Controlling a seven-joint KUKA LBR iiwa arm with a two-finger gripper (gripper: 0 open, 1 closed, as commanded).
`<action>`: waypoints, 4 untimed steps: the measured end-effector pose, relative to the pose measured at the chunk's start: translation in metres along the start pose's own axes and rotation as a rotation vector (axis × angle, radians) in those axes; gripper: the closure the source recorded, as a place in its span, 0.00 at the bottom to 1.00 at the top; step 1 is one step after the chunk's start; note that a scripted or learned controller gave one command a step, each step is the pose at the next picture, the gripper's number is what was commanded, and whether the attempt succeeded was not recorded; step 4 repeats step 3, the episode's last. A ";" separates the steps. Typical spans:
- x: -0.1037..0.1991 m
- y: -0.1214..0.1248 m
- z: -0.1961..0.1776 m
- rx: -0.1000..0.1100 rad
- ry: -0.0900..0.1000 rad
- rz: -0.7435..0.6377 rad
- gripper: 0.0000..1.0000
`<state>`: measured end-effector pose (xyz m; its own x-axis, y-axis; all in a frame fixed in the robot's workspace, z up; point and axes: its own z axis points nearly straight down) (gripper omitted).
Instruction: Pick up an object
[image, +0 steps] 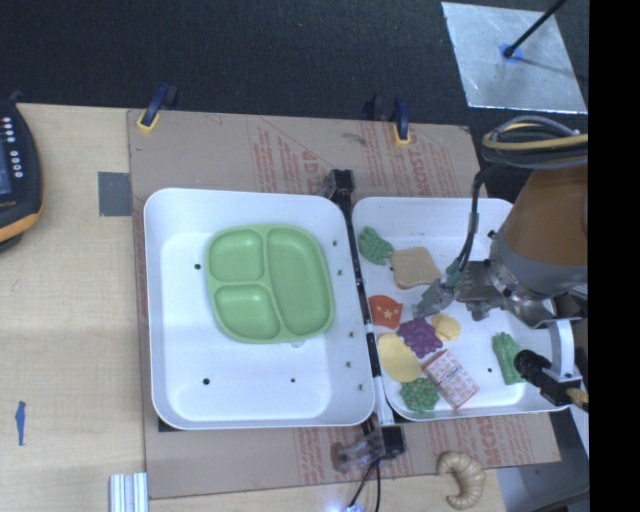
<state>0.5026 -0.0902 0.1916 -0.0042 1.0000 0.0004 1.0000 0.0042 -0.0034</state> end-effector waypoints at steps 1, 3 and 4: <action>-0.025 0.005 0.104 0.003 -0.001 0.001 0.00; 0.028 0.058 -0.033 -0.015 0.000 -0.007 1.00; 0.028 0.058 -0.033 -0.015 0.000 -0.007 1.00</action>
